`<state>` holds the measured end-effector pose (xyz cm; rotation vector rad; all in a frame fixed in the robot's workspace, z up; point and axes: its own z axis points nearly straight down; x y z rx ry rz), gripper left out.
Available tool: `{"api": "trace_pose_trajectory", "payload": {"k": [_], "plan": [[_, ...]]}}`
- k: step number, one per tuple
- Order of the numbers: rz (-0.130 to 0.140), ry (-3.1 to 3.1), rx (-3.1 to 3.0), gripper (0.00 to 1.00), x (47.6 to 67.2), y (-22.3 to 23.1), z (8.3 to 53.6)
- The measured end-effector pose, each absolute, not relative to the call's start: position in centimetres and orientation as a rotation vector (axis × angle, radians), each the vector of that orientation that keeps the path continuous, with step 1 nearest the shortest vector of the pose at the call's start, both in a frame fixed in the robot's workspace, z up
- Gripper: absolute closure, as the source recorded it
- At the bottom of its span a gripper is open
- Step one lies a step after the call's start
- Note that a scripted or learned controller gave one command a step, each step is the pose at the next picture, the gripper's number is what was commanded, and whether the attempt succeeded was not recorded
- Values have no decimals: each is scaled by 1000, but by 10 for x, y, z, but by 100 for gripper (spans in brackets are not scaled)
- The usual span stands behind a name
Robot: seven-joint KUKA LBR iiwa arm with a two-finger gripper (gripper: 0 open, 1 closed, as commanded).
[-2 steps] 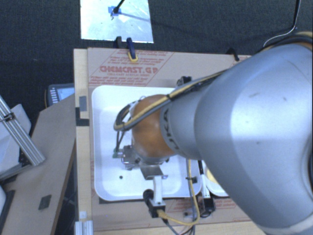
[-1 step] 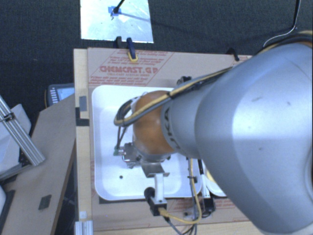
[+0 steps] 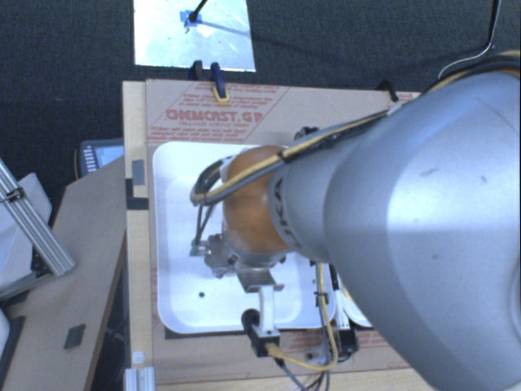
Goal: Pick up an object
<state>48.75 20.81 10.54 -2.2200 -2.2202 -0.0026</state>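
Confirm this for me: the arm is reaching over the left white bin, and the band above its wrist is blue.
Not quite. The camera view shows the arm reaching over the left white bin, as you say, but the band above its wrist is orange, not blue.

Lighting was even and fairly bright from overhead, with glare washing out the white bin (image 3: 175, 218) floor and the reflective sheet (image 3: 194, 23) at top, soft shadow under the arm (image 3: 407, 210), whose near section was large and slightly out of focus, and dark, underexposed surroundings.
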Motion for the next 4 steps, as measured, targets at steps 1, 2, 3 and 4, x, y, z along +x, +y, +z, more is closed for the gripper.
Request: {"api": "trace_pose_trajectory", "payload": {"k": [1,2,3,4], "plan": [[-1,-2227,-2216,100,486,235,84],[-2,-2222,-2218,100,487,235,95],[-21,-2229,-2220,100,502,235,214],[-15,-2228,-2220,100,512,234,300]]}}
